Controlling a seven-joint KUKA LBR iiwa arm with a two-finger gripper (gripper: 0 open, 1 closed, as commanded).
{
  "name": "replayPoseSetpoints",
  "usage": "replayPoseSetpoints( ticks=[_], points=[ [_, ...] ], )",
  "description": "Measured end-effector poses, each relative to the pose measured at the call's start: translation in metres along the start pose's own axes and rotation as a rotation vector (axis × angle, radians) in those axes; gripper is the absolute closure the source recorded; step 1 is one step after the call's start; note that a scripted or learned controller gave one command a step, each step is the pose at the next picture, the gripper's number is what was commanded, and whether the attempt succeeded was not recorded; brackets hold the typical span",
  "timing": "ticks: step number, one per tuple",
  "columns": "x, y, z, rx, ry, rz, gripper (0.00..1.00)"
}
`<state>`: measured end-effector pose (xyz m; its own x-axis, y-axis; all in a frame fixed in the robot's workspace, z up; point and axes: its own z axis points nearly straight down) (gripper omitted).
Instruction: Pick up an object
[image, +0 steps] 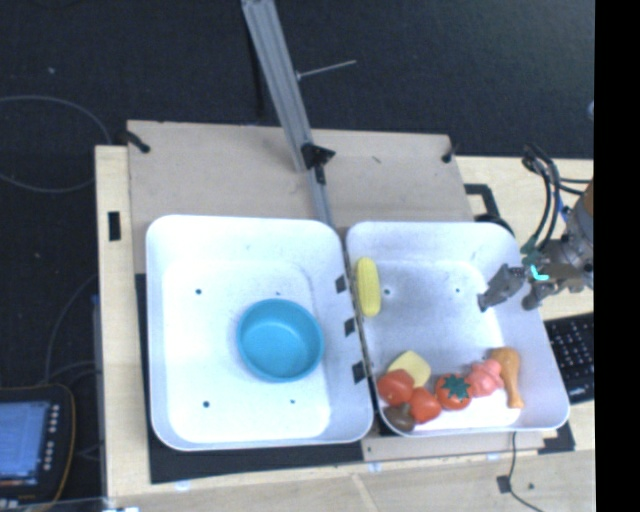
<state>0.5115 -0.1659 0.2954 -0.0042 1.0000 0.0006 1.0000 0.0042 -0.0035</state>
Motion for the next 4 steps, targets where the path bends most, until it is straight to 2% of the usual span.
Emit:
replayPoseSetpoints(
  ticks=[1, 2, 3, 4],
  points=[
    [0.000, 0.001, -0.003, -0.005, -0.001, 0.000, 0.00],
    [-0.009, -0.006, 0.051, -0.002, -0.003, 0.004, 0.00],
    [-0.001, -0.004, 0.098, -0.001, -0.002, 0.008, 0.00],
    [-0.006, -0.008, 0.143, 0.002, -0.001, 0.004, 0.00]
  ],
)
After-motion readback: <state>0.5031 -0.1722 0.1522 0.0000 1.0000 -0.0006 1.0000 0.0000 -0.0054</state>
